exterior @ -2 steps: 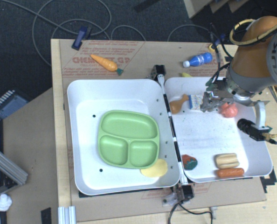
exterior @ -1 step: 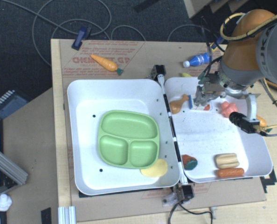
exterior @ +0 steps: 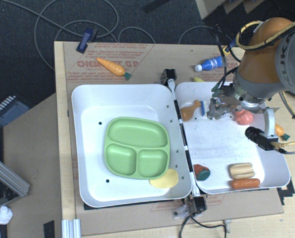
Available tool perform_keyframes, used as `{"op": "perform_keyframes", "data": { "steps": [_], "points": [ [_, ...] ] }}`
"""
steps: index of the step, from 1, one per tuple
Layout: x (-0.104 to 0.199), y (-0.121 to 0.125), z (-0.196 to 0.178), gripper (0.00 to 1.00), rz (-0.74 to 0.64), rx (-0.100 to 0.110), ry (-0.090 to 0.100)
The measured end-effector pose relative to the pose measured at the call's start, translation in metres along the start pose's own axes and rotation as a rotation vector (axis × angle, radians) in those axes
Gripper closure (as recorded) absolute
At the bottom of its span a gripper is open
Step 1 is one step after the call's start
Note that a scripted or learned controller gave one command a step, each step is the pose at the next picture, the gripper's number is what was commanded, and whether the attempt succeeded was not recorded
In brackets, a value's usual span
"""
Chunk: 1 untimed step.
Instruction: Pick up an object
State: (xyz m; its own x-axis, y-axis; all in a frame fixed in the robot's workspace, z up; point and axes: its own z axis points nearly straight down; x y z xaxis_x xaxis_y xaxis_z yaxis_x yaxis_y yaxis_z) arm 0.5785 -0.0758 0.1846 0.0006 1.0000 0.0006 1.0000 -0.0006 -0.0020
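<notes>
A: Start at the fingers. What are they doing?

B: The metal two-finger gripper (exterior: 218, 109) hangs over the far part of the right-hand shallow white bin (exterior: 214, 187), its fingers pointing down. They look set narrowly apart, with nothing between them. I can't make out more than that.

A: What lies closest to it in that bin?

B: Just left of the gripper, near the bin's left wall, is a tan, drumstick-shaped toy (exterior: 188, 111), with a small blue piece (exterior: 203, 108) between it and the fingers. On the gripper's other side sits a pink rounded lump (exterior: 245, 117), partly under the arm's wrist.

A: And nearer the bin's front edge?

B: A beige bun-shaped toy (exterior: 241, 170), and just in front of it a reddish-orange sausage toy (exterior: 245, 183). Towards the front left corner is a red and dark green rounded toy (exterior: 202, 172).

A: Outside that bin?

B: To its left, the second white bin (exterior: 88, 103) holds a pale green divided plastic plate (exterior: 136, 147), with a pale yellow flat piece (exterior: 164, 179) touching its near corner. Beyond the bins, on the brown board, lie an orange toy carrot (exterior: 111, 67) and a small blue and white bottle (exterior: 210, 64).
</notes>
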Motion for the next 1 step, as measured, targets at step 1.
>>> {"op": "perform_keyframes", "data": {
  "steps": [1],
  "points": [
    [-0.1025,-0.0033,-0.0304,1.00,0.001,-0.005,-0.004]
  ]
}}
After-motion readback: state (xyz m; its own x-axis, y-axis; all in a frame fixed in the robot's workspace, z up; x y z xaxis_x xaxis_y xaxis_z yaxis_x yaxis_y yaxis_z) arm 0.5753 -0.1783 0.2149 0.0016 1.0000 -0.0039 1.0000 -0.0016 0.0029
